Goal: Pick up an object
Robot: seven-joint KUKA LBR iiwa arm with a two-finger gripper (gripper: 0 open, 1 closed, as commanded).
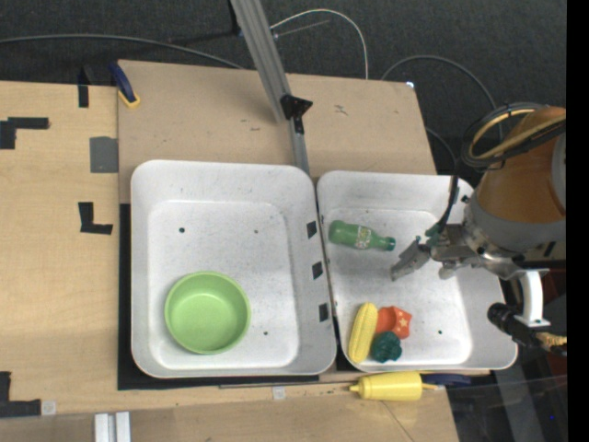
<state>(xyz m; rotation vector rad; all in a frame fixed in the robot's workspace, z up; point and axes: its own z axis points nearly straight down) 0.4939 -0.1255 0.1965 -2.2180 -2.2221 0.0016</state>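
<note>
The green bottle [361, 237] lies on its side in the upper left part of the right-hand bin [368, 187], with its long axis running nearly level across the frame, tilted slightly down toward the right. Its narrow neck end points right, toward the gripper [411, 261]. The gripper sits just to the right of and a little below that neck end, near it but apart from it; nothing is between its fingers [403, 267], which look spread and empty, angled down and to the left. So the bottle lies to the upper left of the gripper, and a grasp would likely need the fingers to close across the bottle's short width, not along its length.

Lower in the same bin, well apart from the bottle, a yellow corn-like toy [362, 331], a small orange piece [394, 320] and a dark green lump [386, 346] are bunched together. The left-hand bin [184, 178] holds a green bowl [207, 312] at its lower left. A yellow bottle [390, 387] lies on the bench below the right bin's edge.
</note>
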